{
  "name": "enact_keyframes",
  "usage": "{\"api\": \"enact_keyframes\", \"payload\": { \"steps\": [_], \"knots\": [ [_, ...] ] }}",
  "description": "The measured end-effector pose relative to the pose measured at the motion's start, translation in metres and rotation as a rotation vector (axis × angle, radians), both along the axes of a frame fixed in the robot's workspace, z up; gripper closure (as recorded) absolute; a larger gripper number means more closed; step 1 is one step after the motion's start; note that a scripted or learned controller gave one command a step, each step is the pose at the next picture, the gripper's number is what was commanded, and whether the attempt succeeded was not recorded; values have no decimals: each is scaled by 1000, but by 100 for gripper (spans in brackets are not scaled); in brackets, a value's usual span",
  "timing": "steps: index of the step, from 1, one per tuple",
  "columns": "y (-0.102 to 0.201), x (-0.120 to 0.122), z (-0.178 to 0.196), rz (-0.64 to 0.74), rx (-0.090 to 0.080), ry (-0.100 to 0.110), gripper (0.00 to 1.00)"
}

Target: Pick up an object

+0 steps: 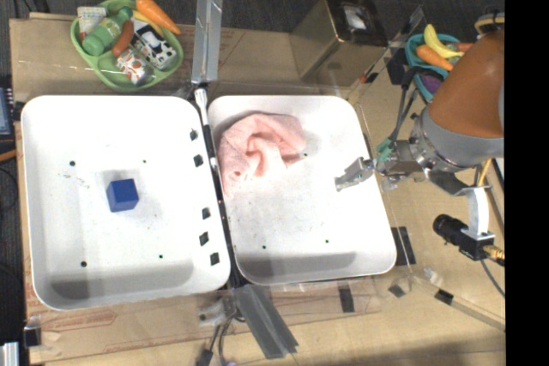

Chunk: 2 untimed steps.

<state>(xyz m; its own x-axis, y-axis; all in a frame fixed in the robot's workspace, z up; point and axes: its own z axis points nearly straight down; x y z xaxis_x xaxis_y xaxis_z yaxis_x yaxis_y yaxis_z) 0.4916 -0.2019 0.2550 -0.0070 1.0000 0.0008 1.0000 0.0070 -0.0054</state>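
Note:
A crumpled pink cloth [259, 146] lies in the upper left part of the right bin [309, 257]. A blue cube [123, 194] sits in the left bin [103, 279], left of its middle. My gripper [353, 175] hangs over the right side of the right bin, to the right of the cloth and apart from it. Nothing shows between its fingers.
A green bowl [103, 69] of toy food stands on the bench behind the left bin. A tan box [334, 34] sits behind the right bin. A small holder with toy bananas [433, 47] is at the far right. A metal divider [206, 39] runs between the bins.

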Motion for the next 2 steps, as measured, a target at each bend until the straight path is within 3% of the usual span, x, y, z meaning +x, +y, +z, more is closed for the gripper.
{"api": "enact_keyframes", "payload": {
  "steps": [1, 2],
  "knots": [
    [100, 39, -29, 8, 0, 0, 0],
    [65, 105, -143, -115, -1, 2, 0]
  ]
}}
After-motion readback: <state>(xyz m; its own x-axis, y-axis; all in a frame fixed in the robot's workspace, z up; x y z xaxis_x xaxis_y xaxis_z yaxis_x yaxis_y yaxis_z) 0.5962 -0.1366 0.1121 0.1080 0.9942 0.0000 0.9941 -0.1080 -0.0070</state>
